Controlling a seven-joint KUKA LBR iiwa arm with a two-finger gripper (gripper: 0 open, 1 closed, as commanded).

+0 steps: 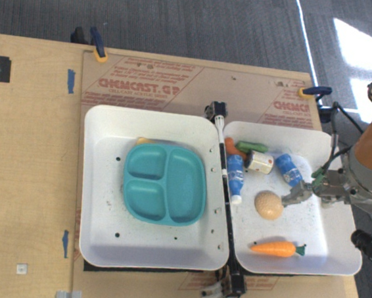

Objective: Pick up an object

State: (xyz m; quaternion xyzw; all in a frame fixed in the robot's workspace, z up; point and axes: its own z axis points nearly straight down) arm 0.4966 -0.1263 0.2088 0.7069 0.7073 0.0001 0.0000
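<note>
Where tool (298,193) hovers, beige egg (268,204) just left

bench (17,180) bears two white bins (96,188) (cardboard sheet (146,85) beneath, apparently).

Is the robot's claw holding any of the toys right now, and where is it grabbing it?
Nothing is held. The gripper hangs in the right white bin, beside the tan egg-shaped ball, with nothing between its fingers.

Bench clutter lying around the bins

Blue clamps (99,44) are gripping a brown board (146,85) at its far edge, and strips of blue tape (71,81) are sticking to the bench (17,180).
</note>
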